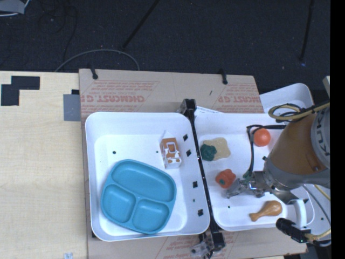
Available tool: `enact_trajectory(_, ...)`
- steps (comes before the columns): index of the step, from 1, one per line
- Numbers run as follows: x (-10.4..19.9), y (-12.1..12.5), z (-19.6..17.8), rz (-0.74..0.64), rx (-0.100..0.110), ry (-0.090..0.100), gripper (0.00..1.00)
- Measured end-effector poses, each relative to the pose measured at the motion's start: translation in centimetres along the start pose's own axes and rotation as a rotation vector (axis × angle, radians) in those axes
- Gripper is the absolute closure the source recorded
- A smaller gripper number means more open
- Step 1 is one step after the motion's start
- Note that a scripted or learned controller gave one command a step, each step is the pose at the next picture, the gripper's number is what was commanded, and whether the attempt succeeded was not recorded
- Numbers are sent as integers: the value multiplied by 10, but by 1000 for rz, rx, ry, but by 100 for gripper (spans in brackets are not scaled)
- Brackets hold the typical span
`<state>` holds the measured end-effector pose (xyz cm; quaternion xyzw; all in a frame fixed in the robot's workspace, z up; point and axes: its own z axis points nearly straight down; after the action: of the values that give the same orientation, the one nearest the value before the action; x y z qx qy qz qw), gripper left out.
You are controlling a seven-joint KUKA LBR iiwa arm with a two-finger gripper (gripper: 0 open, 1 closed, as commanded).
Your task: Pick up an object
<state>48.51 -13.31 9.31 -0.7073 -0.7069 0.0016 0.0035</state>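
My gripper (237,188) hangs low in the right bin (226,220), its metal fingers pointing left beside a red pepper-like toy (225,177). Nothing shows between the fingers. A tan drumstick toy (266,211) lies just below the wrist near the bin's front. A beige piece with a dark green lump (214,149) rests toward the back of the same bin. An orange ball (262,137) sits at the back right, next to the arm's orange band (294,144).
The left bin (102,128) holds a blue divided plate (139,196) and a small white and orange carton (171,152). A black clip divider (197,166) runs between the bins. Cables (283,111) loop at the right behind the arm.
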Motion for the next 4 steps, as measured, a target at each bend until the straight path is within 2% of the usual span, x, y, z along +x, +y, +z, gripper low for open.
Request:
enact_trajectory(1, -1, 0, -12, 6, -1, 0, 100)
enact_trajectory(4, -13, -9, -146, -2, -9, -3, 100)
